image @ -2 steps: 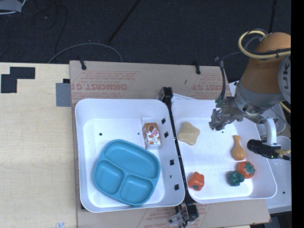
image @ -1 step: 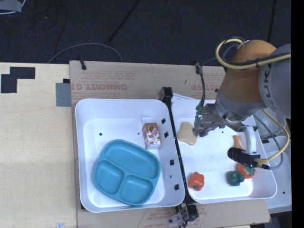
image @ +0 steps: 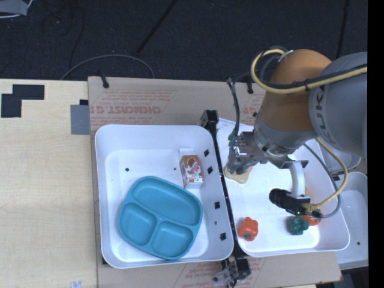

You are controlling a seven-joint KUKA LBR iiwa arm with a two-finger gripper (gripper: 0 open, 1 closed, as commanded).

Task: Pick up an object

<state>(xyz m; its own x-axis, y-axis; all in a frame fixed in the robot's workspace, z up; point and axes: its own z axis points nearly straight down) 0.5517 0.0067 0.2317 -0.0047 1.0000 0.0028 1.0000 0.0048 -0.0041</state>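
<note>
Seen from above, the grey arm's hand hangs low at the left edge of the right-hand white plastic bin, over a small tan, wedge-shaped object; whether it is spread or pinching cannot be told. The grasp itself looks to be the step in hand. Next, a clean lift would be needed to prove the hold. Near the bin's front edge lie an orange pepper-shaped toy and a teal-and-orange toy. The left white bin carries a blue divided plastic tray and a small printed carton.

Two white bins side by side; cardboard sheet underneath.
</note>
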